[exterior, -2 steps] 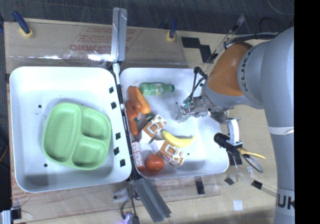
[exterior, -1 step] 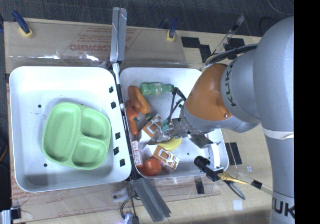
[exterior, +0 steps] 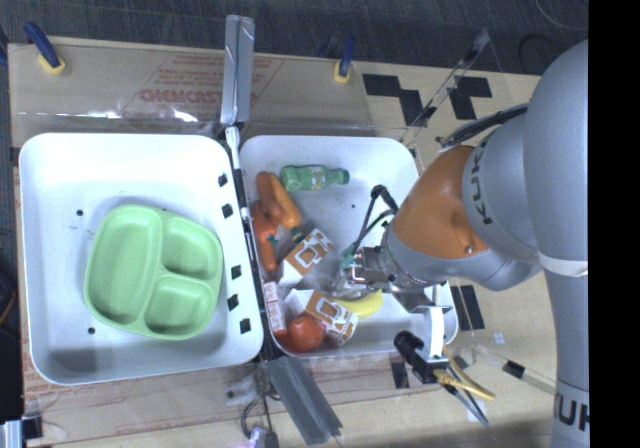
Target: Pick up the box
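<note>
Box [exterior: 309,253], white with an orange-brown print, lies tilted in the right bin [exterior: 400,158] near its middle, just right of the carrots [exterior: 272,208] along the divider; a second printed carton [exterior: 331,312] lies lower down beside a tomato [exterior: 305,333] and a banana [exterior: 364,304]. Gripper [exterior: 355,271] sits low in the same bin just right of the box, and I cannot tell how it is set. Green bottle [exterior: 313,177] lies near the far wall; green divided plate [exterior: 152,271] sits in the left bin [exterior: 60,161].
</note>
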### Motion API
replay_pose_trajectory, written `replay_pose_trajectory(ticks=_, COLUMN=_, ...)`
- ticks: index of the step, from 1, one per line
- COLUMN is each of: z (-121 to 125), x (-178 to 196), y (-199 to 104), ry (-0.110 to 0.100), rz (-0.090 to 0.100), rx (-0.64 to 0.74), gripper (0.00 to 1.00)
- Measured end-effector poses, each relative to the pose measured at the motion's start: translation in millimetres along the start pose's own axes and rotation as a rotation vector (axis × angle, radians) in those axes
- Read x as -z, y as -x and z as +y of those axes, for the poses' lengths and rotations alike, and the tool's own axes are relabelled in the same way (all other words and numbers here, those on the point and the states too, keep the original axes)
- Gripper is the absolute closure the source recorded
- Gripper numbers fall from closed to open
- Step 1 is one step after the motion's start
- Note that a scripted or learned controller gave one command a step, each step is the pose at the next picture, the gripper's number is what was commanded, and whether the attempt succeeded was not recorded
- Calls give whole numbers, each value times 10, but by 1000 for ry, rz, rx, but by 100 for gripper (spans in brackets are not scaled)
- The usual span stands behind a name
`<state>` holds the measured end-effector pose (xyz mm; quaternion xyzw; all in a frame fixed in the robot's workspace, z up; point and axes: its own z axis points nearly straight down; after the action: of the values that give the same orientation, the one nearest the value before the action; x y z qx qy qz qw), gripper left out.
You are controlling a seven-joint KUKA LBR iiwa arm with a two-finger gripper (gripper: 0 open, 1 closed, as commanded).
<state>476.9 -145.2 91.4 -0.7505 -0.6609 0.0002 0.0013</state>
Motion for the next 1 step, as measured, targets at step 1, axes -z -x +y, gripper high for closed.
replay_pose_trajectory(ticks=1, z=-41, x=-1, y=-330, ry=2, rz=0, rx=-279, gripper=100)
